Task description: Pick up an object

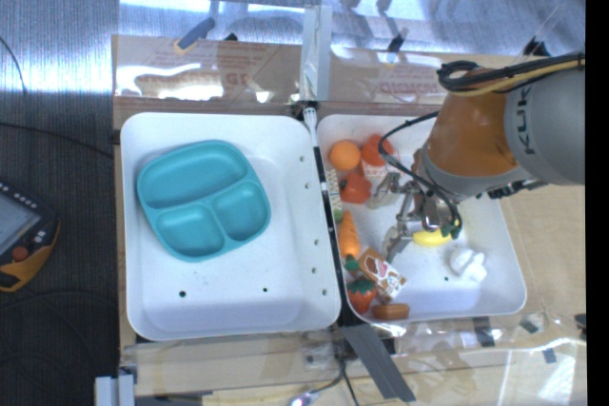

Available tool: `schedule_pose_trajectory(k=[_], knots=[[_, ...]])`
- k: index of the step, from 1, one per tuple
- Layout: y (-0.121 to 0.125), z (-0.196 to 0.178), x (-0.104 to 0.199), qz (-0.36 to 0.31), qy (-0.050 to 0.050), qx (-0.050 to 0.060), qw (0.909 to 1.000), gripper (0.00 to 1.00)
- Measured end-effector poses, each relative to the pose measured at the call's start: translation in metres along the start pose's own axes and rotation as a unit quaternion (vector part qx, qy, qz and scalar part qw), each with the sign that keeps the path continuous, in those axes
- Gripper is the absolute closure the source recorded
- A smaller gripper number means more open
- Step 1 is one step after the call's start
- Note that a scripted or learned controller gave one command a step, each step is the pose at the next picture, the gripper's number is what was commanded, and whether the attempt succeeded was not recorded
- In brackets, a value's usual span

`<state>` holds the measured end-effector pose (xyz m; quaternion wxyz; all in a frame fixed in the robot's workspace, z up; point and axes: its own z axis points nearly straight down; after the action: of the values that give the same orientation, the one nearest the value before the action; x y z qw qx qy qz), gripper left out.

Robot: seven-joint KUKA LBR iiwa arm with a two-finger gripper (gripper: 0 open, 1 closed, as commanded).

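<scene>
bench w/ two bins. left bin [190,299] holds a teal tray [203,198]. right bin [495,285] holds the arm [495,133] and toys. step: approach/grasp. gripper [411,225] low in right bin, fingers spread, nothing between them. yellow toy [433,239] just beside it. next: centre over toy, close, lift.

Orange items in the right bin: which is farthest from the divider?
The round orange ball at the bin's far end; the carrot lies along the divider.

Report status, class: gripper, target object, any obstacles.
Gripper low in right bin. Yellow object right beside it, none seen held. Toy food crowds bin's left side.
</scene>
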<state>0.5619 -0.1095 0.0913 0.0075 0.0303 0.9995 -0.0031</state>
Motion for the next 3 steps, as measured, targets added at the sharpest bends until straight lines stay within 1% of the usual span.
schedule_pose_trajectory(k=[1,2,3], knots=[[0.012,-0.002,-0.068,0.081,0.027,0.003,0.9963,0.0],[0.009,-0.001,-0.073,0.086,0.035,-0.001,0.9956,0.0],[-0.047,0.002,-0.046,0.103,0.002,-0.001,0.9947,0.0]])
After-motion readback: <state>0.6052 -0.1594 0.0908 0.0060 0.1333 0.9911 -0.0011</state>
